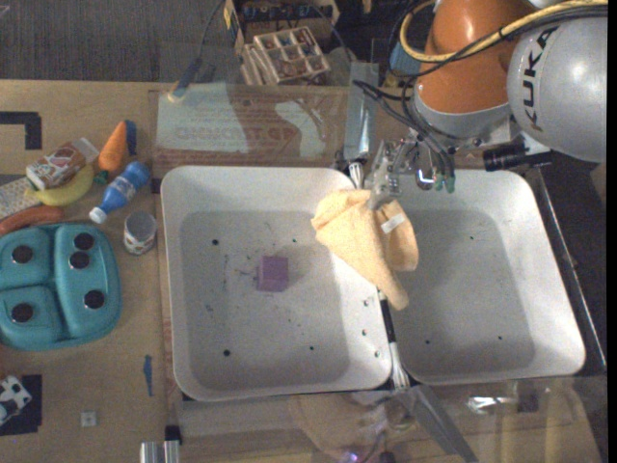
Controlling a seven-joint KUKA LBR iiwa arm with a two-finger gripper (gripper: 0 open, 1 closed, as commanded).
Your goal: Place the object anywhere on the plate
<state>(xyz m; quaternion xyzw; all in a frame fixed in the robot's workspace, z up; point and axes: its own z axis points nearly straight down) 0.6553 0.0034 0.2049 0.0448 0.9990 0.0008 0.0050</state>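
A yellow cloth with a white tag hangs in folds over the divider between the two white bins, its lower tip pointing down at the rims. Its top corner runs up between the fingers of my gripper, which is shut on it just above the back rim. A small purple block lies flat on the floor of the left bin, well left of the cloth. The right bin lies under the arm's wrist.
On the bench left of the bins sit a teal moulded tray, a small grey can, a blue bottle, a toy carrot and a banana. A wooden box of compartments stands behind.
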